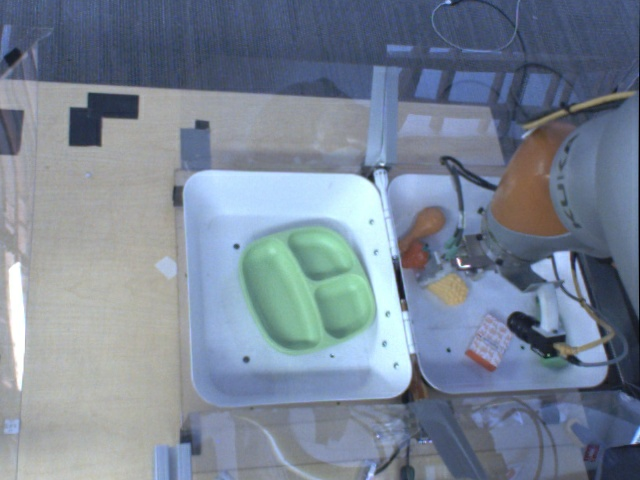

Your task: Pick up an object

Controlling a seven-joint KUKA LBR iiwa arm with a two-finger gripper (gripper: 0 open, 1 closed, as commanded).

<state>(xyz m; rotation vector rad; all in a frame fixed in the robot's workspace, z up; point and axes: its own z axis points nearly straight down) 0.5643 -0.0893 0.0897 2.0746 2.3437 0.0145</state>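
Left bin (210, 268) holding green divided tray (308, 288), right bin (440, 363) with small items, pincer (455, 258) state unclear.

Green tray (305, 290) is hogging the left bin's middle; right bin's upper left is getting crowded, bare floor (520, 363) sitting lower down.

Green tray (300, 288), white bins (215, 368), orange-banded grey arm (570, 183).
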